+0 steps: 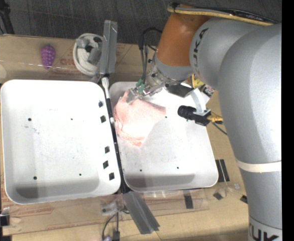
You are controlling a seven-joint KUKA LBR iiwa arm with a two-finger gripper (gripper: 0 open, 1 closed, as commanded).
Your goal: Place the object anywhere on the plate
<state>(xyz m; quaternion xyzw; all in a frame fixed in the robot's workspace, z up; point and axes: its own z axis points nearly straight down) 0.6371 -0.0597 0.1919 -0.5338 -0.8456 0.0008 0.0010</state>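
- I've got the arm (227, 69) reaching in from the right, orange band up top, bent down over the far end of the right bin (187, 159).
- The end effector (139, 91) sits low at that bin's far left corner, right at the upper edge of a pink plate (134, 119).
- Whether its fingers are spread or pressed together, I cannot tell; the wrist and cabling crowd that spot, and I can't make out an object between them.
- The pink plate lies in the right bin, close against the divider between the two bins.
- The left bin (51, 134) sits just beside it.
- Out on the counter (16, 54), beyond the left bin, there's a small purple grape bunch (47, 55) and a white coil of cable (88, 51).
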